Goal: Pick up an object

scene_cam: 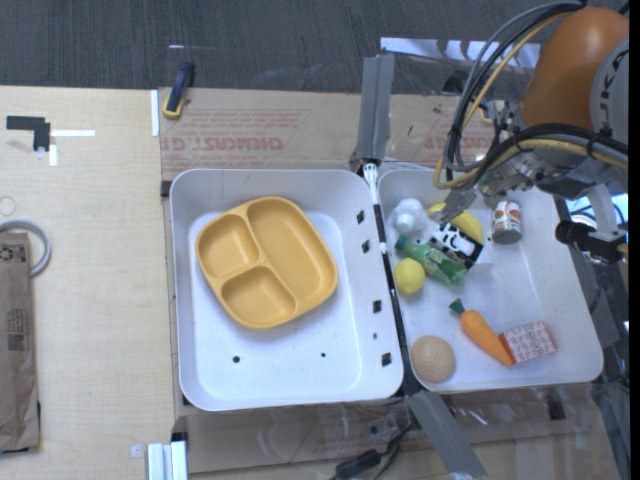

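My gripper (458, 204) hangs over the upper left part of the right bin (560, 298), just above a yellow banana-like piece (468, 228) and a black-and-white patterned item (456, 244). Next to them are a green packet (430, 258), a lemon (410, 276) and a whitish round object (407, 213). A small can (507, 221) stands to the gripper's right. Nearer the front lie a carrot (483, 335), a red-and-white box (527, 341) and a tan egg-shaped object (433, 358). Nothing is visibly held.
The left bin (200, 368) holds a yellow divided plate (266, 260). The arm's cables and orange band (570, 58) loom over the right bin's back right corner. A brown bag (15, 338) lies at the bench's far left.
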Robot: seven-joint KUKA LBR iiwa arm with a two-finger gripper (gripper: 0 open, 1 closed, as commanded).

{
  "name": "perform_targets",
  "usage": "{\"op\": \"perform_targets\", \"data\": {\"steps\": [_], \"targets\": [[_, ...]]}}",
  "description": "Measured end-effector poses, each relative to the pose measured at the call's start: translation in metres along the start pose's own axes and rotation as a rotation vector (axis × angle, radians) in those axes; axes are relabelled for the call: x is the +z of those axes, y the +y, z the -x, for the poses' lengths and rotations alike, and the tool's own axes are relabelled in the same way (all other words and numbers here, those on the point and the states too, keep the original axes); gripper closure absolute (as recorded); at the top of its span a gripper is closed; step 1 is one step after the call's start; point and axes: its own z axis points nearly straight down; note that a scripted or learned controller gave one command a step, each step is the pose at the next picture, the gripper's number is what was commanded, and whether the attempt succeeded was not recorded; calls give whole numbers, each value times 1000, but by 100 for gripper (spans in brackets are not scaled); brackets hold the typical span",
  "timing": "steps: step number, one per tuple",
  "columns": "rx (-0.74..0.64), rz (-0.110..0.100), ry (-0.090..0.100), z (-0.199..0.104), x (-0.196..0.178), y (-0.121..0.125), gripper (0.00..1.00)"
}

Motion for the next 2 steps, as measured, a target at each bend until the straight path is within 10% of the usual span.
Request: {"op": "perform_targets", "data": {"steps": [1, 2], "targets": [[-2, 0, -3, 1, -9, 0, 100], [233, 0, 0, 20, 27, 32, 100]]}}
